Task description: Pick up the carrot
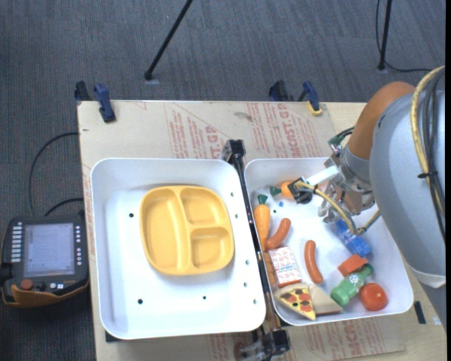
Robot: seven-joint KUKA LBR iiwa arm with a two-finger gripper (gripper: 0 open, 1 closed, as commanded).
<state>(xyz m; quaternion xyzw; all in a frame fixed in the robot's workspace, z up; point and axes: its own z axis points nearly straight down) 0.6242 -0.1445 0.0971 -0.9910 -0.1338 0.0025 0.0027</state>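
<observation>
Over on the left of the frame, the yellow plate [186, 228] sits in the left bin [105, 201]. Next comes the carrot [262, 222], in the right bin [395, 265], lying close along its left wall with the green top pointing up the frame. It looks like a small toy: light, hard and smooth, so it may slip. The fat orange middle looks like the best place to grab. A sausage [277, 234] lies just beside it. Further right is the gripper [344, 203], well apart from the carrot. How wide it is open, I cannot tell.
</observation>
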